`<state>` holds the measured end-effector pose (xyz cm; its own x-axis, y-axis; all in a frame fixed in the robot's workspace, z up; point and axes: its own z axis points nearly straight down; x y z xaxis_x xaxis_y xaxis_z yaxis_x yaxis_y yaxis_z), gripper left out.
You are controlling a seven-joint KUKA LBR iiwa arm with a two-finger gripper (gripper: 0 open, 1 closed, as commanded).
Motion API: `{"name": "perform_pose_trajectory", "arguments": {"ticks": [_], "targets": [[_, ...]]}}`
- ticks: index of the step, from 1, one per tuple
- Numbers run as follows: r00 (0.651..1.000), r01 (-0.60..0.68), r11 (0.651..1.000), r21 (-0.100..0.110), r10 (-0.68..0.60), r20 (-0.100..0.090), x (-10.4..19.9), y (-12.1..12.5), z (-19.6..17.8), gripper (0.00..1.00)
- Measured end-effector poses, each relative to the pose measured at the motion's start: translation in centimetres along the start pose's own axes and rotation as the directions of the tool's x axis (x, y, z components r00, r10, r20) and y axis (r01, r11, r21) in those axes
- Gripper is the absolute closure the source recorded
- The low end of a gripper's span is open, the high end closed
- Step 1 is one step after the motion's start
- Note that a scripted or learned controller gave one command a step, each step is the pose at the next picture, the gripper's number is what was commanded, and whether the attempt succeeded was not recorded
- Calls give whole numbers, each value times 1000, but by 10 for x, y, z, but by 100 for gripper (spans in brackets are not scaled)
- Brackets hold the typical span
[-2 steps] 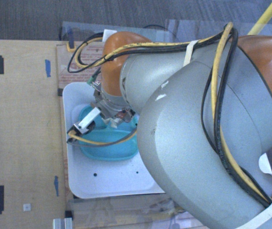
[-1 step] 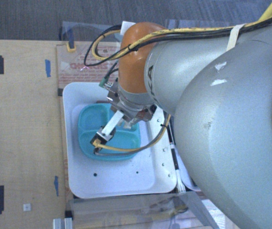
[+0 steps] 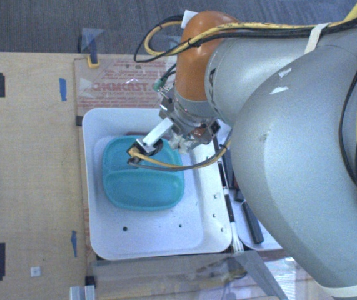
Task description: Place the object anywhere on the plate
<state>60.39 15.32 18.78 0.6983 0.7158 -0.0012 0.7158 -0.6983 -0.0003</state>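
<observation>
The plate [image 3: 142,189] is blue-green and lies flat, with the white bin [image 3: 153,239] all around it. My gripper [image 3: 187,136] hangs over the top right edge of the plate. I cannot tell if it is open or closed, or if it has hold of anything. My big grey arm [image 3: 291,142] comes in from the right of the plate. A long dark thing [image 3: 251,222] lies well to the right of the plate, past the bin wall, partly hidden under my arm.
</observation>
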Motion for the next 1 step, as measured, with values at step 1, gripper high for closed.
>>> {"name": "perform_pose_trajectory", "arguments": {"ticks": [1], "targets": [[963,-271,963,0,271,-13,-17,-69,94,100]]}}
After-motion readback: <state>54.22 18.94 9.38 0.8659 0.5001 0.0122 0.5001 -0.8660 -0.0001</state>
